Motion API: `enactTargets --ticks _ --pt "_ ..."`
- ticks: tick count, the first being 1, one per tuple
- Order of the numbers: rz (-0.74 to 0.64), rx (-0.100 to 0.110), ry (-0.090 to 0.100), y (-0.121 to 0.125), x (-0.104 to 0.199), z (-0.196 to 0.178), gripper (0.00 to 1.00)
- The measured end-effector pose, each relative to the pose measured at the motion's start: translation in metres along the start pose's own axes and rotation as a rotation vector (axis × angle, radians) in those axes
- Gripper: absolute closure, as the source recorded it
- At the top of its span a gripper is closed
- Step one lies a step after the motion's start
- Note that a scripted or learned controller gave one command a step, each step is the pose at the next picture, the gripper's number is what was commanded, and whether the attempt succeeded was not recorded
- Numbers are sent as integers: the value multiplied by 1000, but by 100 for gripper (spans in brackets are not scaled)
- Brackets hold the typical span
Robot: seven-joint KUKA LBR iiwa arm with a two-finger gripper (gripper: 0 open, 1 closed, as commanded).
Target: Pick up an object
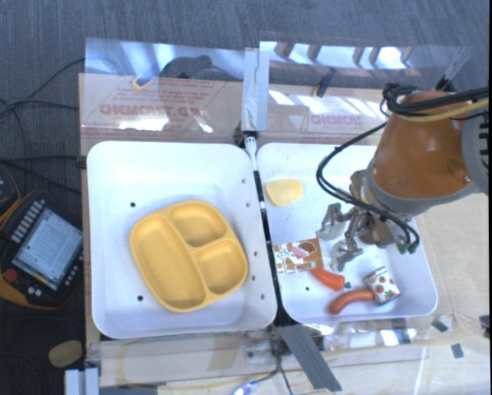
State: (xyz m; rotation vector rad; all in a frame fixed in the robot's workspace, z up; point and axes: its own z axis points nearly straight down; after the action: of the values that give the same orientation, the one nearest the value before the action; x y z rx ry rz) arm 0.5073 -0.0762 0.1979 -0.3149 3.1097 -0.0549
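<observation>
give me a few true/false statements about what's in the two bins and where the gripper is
1. The yellow divided plate lies in the left bin. True.
2. The gripper hangs over the left bin. False: it is over the right bin.
3. The carrot lies in the right bin. True.
4. The sausage rests on the plate. False: it lies on the right bin's floor, near the front edge.
5. The pale yellow chip sits in the right bin near the divider. True.
</observation>
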Motion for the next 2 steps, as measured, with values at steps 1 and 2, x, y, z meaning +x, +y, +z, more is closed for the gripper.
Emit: enactTargets --ticks 1,2 --pt "-30 3 1 3 -2 -3 100" --pt "-412 -5 -6 15 7 -17 100"
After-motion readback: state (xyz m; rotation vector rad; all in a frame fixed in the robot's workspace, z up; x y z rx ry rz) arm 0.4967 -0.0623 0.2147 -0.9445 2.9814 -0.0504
